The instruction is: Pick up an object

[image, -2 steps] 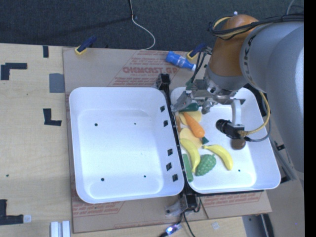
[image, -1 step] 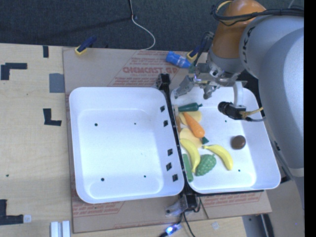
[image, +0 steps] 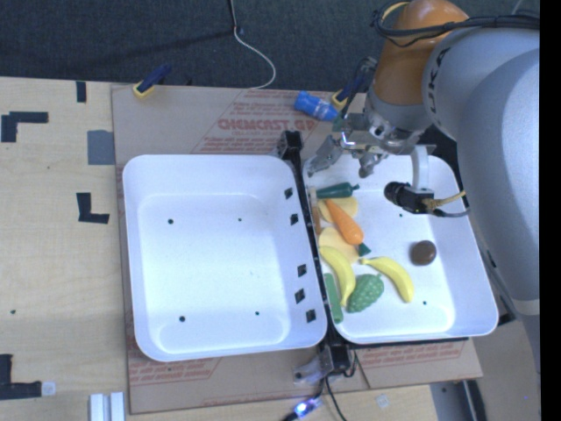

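The right bin (image: 456, 310) holds the toys: an orange carrot (image: 344, 222), a yellow banana (image: 392, 274), a second banana (image: 340, 270), a bumpy green fruit (image: 366, 292), a small brown ball (image: 423, 253) and a dark green piece (image: 337, 189). My gripper (image: 344, 163) hangs over the bin's far left corner, just above the dark green piece. Its two fingers stand apart, open, with nothing between them.
The left bin (image: 140, 235) sits beside the right one, with a black divider strip (image: 302, 235) between them. A blue clamp (image: 314, 105) lies behind the bins, and a white cable (image: 254, 51) hangs at the back. The grey arm (image: 500, 130) covers the right side.
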Controlling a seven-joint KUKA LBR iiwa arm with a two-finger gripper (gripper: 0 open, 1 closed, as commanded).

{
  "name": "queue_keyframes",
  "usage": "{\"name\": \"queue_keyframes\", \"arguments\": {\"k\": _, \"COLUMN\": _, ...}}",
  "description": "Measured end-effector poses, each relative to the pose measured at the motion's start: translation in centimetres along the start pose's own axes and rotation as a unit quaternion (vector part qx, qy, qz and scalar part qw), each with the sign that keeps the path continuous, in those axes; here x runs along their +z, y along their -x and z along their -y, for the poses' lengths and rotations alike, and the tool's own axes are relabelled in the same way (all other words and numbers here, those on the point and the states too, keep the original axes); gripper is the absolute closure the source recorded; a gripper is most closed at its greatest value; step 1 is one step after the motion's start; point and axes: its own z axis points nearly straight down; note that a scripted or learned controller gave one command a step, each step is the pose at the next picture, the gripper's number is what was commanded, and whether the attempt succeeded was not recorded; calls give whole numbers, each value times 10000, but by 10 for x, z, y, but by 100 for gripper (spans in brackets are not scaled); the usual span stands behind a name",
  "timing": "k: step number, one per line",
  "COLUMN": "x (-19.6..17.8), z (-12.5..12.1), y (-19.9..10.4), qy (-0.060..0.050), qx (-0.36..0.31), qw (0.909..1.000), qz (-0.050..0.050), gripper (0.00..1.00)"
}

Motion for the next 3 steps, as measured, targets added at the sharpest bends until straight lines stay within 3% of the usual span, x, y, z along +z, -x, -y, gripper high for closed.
{"name": "queue_keyframes", "arguments": {"k": 1, "x": 58, "z": 1, "y": 51, "qy": -20, "qx": 19, "qw": 10000, "qz": 7, "gripper": 0}}
{"name": "queue_keyframes", "arguments": {"k": 3, "x": 98, "z": 0, "y": 45, "qy": 13, "qx": 10, "qw": 10000, "qz": 38, "gripper": 0}}
